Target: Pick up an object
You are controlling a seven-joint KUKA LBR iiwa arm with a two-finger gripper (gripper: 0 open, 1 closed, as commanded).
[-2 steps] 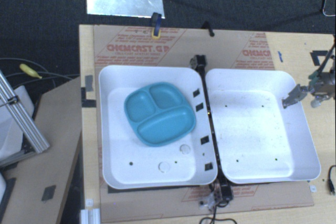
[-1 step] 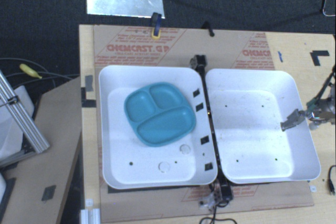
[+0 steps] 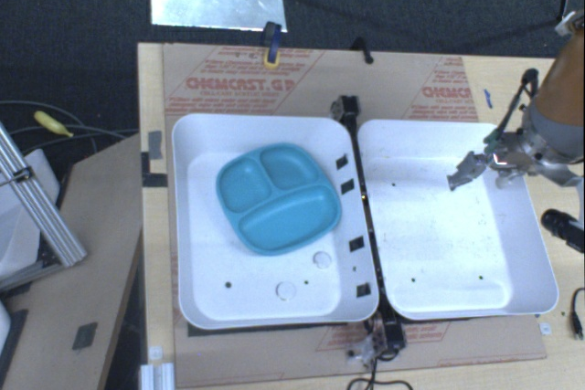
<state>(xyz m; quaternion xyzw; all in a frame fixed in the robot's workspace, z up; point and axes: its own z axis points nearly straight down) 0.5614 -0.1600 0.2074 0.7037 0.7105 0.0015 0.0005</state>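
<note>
1. A blue divided plate point(image 3: 278, 197) lay in the left bin point(image 3: 196, 288), a little above the bin's middle, its three compartments facing up and its body turned at a slant.
2. Two small pale discs point(image 3: 322, 260) sat on the bin floor just below the plate, one near its lower right edge and the other point(image 3: 286, 290) further down.
3. The arm point(image 3: 559, 105) reached in from the right, over the right bin point(image 3: 526, 292).
4. The gripper point(image 3: 464, 172) hung above the upper right part of that bin, pointing left and well apart from the plate.
5. Whether its fingers stood apart or together could not be told, and nothing was seen held between them
</note>
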